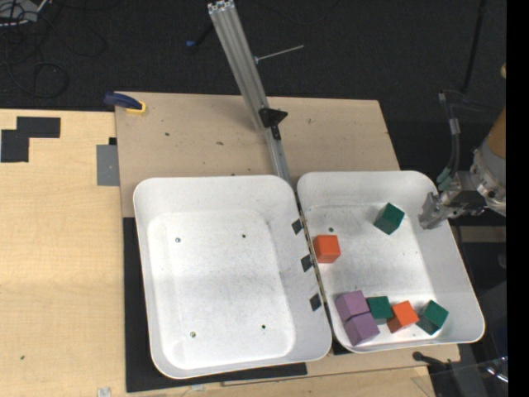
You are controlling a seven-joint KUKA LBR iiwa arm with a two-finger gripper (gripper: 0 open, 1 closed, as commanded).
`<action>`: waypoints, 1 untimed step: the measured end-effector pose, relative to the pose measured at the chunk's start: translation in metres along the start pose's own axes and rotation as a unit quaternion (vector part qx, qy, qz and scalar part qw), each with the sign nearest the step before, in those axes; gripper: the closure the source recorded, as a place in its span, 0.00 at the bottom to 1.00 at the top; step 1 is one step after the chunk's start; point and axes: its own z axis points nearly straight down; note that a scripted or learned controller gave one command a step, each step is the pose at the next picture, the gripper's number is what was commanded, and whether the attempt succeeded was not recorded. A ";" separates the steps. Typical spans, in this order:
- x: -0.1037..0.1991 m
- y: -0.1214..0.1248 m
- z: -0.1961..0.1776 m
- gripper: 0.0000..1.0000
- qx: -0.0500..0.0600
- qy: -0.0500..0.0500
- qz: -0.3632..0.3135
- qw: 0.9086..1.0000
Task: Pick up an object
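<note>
The right bin (pixel 364 184) holds several blocks. A green cube (pixel 389 218) lies near its far right side and an orange cube (pixel 327 248) sits by the divider. At the near edge a cluster gathers: two purple blocks (pixel 356 316), a small green block (pixel 380 308), an orange block (pixel 403 314) and a green cube (pixel 432 316). My gripper (pixel 436 210) hangs at the bin's right rim, just right of the far green cube, with nothing seen between its fingers.
The left bin (pixel 219 271) lies beside the right one, with black clips (pixel 307 262) along the shared edge. A slanted aluminium post (pixel 246 73) rises behind the bins. A blue-and-yellow clamp (pixel 126 102) sits at the bench's far left corner.
</note>
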 end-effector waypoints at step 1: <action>-0.001 0.000 -0.021 1.00 0.002 0.000 0.000 1.000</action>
